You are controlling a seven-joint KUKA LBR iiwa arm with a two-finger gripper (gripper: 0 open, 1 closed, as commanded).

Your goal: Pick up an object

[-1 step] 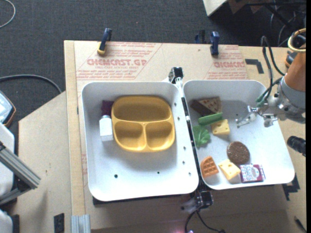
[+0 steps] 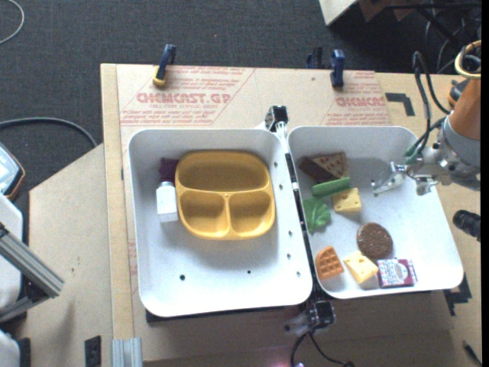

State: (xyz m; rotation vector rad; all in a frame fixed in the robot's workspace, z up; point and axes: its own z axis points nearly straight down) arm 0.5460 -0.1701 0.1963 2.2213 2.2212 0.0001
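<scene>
left white bin (image 2: 145, 228): yellow three-compartment plastic tray (image 2: 225, 193), small white bottle (image 2: 166, 202) touching its left edge. right white bin (image 2: 439, 228): green toy bean pod (image 2: 331, 186), yellow cheese wedge (image 2: 348, 201), brown round patty (image 2: 374, 240). two-finger gripper (image 2: 396, 176) over upper right bin, jaws parted, nothing between. best: descend squarely over one isolated piece, patty likely, straddle, close.
</scene>
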